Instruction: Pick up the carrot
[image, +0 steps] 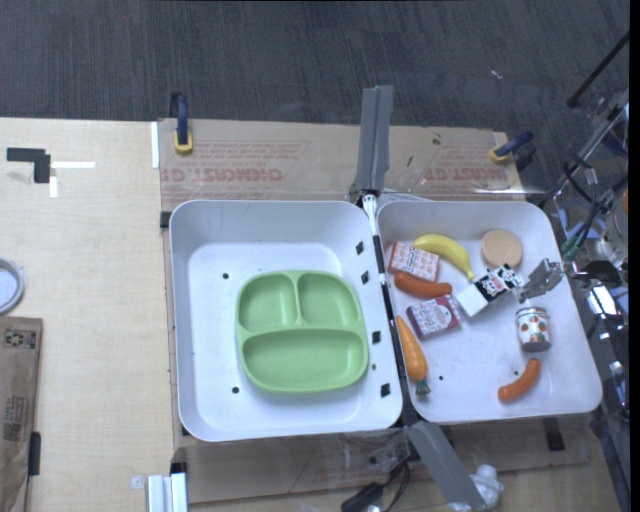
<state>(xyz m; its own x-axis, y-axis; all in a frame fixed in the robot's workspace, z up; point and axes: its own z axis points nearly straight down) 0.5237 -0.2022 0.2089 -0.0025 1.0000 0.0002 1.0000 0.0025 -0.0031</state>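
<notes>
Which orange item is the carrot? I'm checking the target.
The carrot lies along the right bin's left wall, tapered with a green tip; the sausages are rounded.

The arm (603, 272) enters low over the right edge of the table (90, 260), about midway along that edge, and most of it is cut off past the edge of the view. What can be seen is a cluster of dark and grey wrist parts with thin cables running up and away toward the far right corner. From there the hand (543, 277) reaches leftward over the table as a small pale metallic piece, tilted. It is too small and blurred to tell its state.
</notes>
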